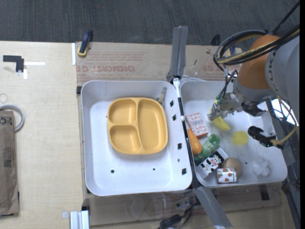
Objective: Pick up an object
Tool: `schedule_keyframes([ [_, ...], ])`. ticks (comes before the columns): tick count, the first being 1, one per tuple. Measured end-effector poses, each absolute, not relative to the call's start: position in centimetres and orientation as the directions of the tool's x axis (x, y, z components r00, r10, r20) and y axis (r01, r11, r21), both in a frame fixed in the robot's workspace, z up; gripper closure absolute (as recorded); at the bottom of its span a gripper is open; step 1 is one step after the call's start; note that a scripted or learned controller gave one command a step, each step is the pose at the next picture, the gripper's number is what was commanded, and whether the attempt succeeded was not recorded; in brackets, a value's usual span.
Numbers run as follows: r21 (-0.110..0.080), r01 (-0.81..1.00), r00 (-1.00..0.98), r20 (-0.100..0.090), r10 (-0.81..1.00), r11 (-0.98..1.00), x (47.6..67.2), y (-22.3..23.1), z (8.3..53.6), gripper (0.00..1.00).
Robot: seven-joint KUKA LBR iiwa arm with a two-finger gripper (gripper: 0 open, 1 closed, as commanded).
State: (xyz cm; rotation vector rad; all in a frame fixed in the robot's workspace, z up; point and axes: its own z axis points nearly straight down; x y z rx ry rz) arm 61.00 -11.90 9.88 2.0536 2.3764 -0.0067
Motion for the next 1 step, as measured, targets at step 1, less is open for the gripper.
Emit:
schedule_keyframes([
  [1, -0.003, 1.0, -0.014, -0.003, 1.0, 0.014, 61.89, -10.73, 22.6, 1.0],
])
